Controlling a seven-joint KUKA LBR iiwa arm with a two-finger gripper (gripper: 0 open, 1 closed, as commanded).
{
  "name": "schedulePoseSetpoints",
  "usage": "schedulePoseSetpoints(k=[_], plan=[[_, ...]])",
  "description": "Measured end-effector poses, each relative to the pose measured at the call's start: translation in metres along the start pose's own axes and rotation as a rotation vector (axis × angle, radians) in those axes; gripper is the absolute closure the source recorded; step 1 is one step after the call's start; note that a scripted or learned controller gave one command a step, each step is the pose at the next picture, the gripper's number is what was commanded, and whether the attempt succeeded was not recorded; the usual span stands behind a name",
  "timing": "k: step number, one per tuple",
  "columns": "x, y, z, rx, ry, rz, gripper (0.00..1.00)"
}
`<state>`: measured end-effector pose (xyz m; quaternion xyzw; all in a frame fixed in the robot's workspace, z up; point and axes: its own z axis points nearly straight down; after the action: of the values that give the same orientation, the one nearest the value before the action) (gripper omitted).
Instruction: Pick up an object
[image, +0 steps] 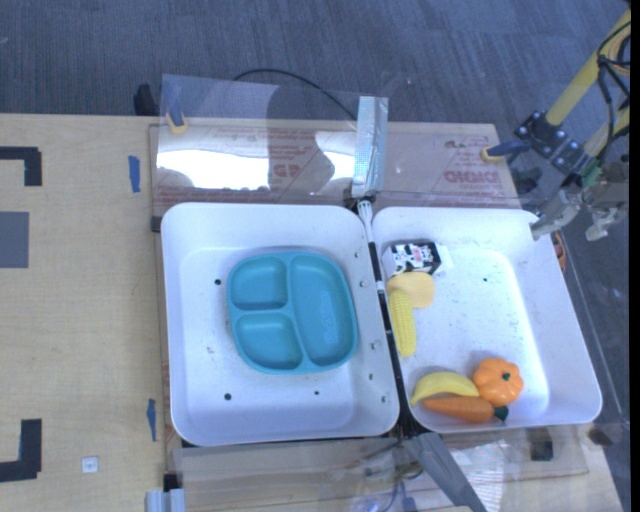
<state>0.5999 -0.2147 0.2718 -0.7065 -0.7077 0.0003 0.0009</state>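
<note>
Gripper at the right bin's far corner; fingers' opening cannot tell, nothing seen held. Corn cob, well left and nearer: probably light, stiff, ribbed. Grasp across mid-length.

You had bright, even overhead light w/ soft shadows; glare streaked the clear panel behind the bins; slight overall softness.

left bin: teal tray
right bin: corn, banana, carrot, pumpkin (touching), black-white toy
</note>
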Motion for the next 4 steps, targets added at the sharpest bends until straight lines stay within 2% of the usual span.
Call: schedulePoseSetpoints(k=[1,2,3,4], plan=[[-0.008,0.016,-0.083,-0.011,-0.005,-0.095,0.0],[0.025,-0.093,0.067,0.007,0.003,-0.175,0.0],[0.053,-0.109,0.183,-0.005,-0.002,-0.198,0.0],[0.072,-0.118,0.184,-0.008,-0.003,-0.345,0.0]])
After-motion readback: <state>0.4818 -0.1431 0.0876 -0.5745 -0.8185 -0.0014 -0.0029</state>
